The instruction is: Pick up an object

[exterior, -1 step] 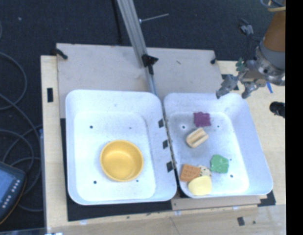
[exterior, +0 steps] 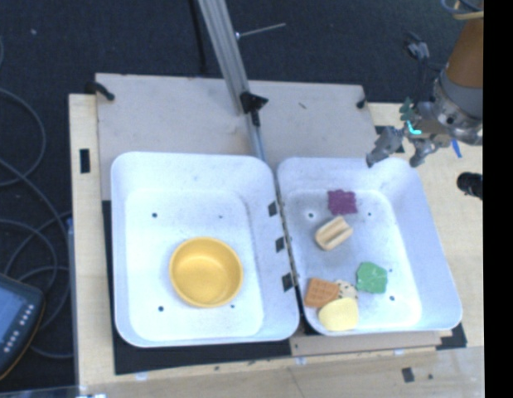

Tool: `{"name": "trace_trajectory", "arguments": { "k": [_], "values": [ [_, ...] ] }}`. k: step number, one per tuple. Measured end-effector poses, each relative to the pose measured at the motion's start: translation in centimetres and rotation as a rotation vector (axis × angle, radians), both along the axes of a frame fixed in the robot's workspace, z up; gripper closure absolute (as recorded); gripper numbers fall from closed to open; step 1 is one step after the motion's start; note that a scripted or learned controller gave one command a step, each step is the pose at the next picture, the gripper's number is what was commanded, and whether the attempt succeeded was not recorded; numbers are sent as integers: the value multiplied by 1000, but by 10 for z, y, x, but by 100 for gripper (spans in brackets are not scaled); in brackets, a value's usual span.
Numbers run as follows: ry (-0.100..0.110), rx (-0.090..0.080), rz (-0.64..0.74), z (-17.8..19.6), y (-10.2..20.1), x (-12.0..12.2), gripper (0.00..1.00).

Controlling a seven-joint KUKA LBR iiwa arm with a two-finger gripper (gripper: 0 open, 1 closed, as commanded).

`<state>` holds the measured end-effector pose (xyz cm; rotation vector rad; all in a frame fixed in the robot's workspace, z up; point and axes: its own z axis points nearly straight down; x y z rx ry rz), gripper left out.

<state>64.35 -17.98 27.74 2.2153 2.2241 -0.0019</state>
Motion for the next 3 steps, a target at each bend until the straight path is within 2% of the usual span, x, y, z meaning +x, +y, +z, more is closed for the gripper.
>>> {"name": "trace_trajectory", "arguments": {
  "k": [1,3],
  "values": [
    [5,0,-5,-55,-2,-11,0],
    [5,0,-7,-171,-7,-15,0]
  ]
}}
